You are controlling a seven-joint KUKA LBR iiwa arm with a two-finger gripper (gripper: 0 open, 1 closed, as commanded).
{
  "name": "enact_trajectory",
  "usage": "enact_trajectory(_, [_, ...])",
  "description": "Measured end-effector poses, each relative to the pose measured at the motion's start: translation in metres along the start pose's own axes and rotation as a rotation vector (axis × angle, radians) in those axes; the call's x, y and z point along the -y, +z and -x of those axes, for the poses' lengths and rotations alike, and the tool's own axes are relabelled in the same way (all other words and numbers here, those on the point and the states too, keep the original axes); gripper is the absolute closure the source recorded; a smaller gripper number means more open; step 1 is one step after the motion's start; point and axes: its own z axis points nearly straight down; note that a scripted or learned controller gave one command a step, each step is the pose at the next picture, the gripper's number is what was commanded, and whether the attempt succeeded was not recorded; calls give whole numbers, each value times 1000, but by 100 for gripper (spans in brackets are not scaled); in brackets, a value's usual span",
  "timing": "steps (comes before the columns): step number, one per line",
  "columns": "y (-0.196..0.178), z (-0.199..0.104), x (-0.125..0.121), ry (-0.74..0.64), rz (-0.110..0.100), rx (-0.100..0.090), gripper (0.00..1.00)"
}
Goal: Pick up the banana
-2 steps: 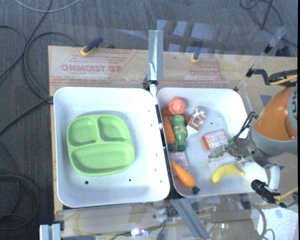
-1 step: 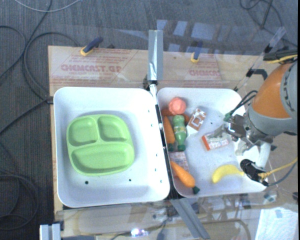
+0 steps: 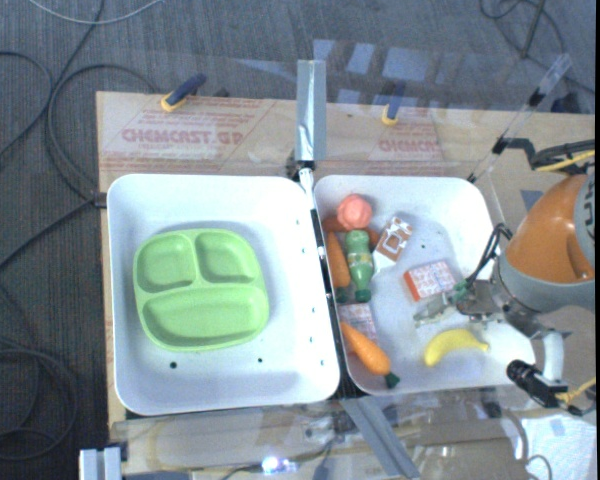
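The gripper (image 3: 435,311) hung at the lower right of the frame, its fingers spread and holding nothing; the banana (image 3: 455,346) lay just below it on the right bin's (image 3: 460,193) floor; a green tray (image 3: 202,288) sat in the left bin (image 3: 200,190).

Arm in from right, hand (image 3: 442,308) low, wrist bent.

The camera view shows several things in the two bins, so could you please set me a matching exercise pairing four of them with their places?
Things:
1. banana
2. green plate
3. pink ball
4. green bottle

Places:
A. far end of the right bin
B. left bin
C. near the right bin's front edge, just below the tool
D. lying between the ball and a carrot

Pairs: 1-C, 2-B, 3-A, 4-D
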Motion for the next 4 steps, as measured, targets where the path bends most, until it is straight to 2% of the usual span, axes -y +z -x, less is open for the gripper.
enact_trajectory(1, [-1, -4, -1, -644, 5, 12, 0])
enact_trajectory(2, [-1, -33, 0, -360, 10, 10, 0])
enact_trajectory(3, [0, 4, -3, -197, 6, 1, 0])
enact_trajectory(4, [-1, 2, -1, -727, 5, 13, 0])
